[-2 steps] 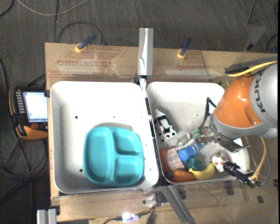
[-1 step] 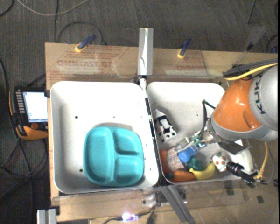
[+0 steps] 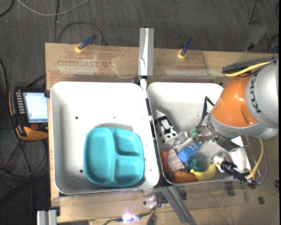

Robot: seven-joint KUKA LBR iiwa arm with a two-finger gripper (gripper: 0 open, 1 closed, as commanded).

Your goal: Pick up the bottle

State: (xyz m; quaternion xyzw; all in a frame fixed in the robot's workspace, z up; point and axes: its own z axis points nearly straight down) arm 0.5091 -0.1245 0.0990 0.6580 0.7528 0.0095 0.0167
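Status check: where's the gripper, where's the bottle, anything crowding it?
Gripper low in the right bin, over the pile. Bottle lying just below it, not seen gripped. Banana and teal ball pressed against it.

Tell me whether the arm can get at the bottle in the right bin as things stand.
Probably yes. The bottle lies on top of the clutter in the right bin, right beside the gripper, though the banana and other items crowd it closely.

The arm's orange band [image 3: 233, 108] covers the right bin's [image 3: 187, 93] far corner and hides most of the gripper [image 3: 200, 134], so its fingers cannot be made out above the bottle [image 3: 187, 150], whose lower end is lost among the crowded items.
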